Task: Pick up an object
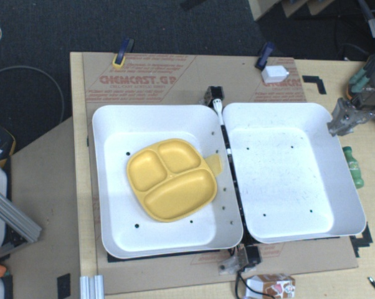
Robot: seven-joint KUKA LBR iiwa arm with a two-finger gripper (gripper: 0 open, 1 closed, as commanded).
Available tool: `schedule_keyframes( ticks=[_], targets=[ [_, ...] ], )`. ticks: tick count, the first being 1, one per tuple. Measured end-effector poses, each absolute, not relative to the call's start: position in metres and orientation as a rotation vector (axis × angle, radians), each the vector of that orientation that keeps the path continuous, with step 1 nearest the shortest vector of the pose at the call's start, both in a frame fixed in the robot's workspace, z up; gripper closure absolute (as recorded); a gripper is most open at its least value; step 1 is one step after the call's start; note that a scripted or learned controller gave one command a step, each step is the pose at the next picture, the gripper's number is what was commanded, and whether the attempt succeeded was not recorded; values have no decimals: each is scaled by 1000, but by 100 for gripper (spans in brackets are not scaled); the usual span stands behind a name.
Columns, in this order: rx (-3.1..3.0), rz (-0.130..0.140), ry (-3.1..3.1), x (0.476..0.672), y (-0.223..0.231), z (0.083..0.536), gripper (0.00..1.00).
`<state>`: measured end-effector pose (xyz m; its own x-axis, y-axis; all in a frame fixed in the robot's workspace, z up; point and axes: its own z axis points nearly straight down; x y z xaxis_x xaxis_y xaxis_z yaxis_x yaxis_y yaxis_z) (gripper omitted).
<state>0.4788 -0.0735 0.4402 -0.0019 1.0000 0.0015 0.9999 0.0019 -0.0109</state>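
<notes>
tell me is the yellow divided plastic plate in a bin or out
In: the yellow divided plastic plate lies flat inside the left white bin.

Two white bins sit side by side on the tabletop (pixel 175 73); the left bin (pixel 113 229) holds a yellow divided plate (pixel 170 179) lying flat near its middle, tilted askew to the bin walls. The right bin (pixel 287 173) shows a bare speckled floor. The claw (pixel 344 122) hovers at the right bin's upper right corner, beside a green object (pixel 353 166) lying outside the rim.
</notes>
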Motion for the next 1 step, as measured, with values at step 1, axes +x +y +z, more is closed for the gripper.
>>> schedule_keyframes(
  ticks=[1],
  targets=[
    [-2216, 11, -2214, 479, -60, 333, 100]
  ],
)
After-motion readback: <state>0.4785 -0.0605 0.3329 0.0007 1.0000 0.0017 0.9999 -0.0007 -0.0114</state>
